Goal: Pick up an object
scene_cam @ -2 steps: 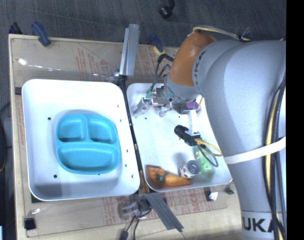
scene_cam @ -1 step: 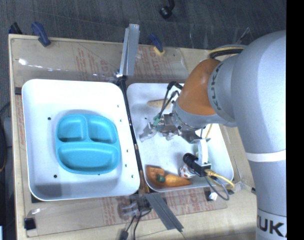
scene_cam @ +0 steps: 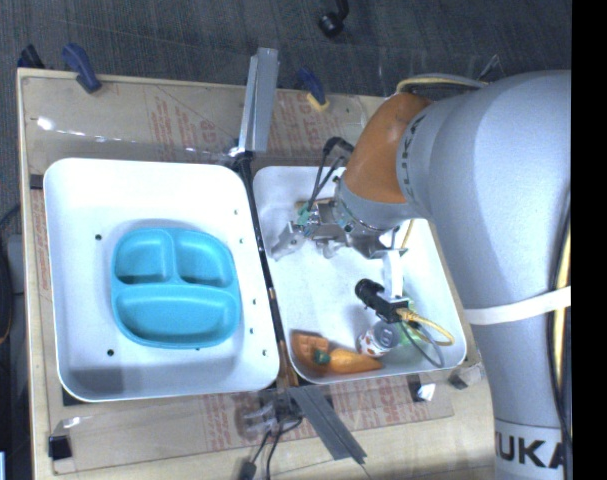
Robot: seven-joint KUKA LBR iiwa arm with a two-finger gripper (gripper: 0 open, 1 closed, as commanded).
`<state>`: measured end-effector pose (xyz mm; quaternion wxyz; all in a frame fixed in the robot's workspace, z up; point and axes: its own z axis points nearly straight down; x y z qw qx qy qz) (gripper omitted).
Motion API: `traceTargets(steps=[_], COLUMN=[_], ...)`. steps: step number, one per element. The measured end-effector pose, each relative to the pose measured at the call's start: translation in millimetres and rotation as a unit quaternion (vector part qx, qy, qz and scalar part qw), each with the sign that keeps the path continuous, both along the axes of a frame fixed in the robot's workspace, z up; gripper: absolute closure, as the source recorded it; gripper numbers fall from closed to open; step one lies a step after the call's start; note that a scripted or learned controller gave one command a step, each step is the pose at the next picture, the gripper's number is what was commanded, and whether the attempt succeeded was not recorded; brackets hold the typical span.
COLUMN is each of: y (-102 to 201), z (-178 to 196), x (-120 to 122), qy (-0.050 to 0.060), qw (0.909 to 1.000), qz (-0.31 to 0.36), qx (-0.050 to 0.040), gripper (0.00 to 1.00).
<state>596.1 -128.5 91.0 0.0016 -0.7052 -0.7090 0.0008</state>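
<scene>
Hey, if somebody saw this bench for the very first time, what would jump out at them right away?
Probably the bright blue divided tray, lying alone in the left bin. Next, the big grey arm with its orange band, reaching over the right bin with its gripper near that bin's upper left corner. An orange carrot-like toy lies at the right bin's near edge, beside a small tangle of other objects.

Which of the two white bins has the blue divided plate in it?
The left bin: the blue divided plate lies in its middle. The right bin instead holds an orange carrot along its near edge, other small items, and the gripper.
</scene>
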Motion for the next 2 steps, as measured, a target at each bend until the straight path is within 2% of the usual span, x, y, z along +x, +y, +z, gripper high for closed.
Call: traceTargets(steps=[1,2], y=[12.1,15.1], z=[4.2,13.8], x=[-118.3,-116.1], qy=[-0.006,-0.006], qw=[1.0000,1.0000], qz=[-0.004,0.001], qx=[-0.0064,-0.0038], gripper=[0.00,1.00])
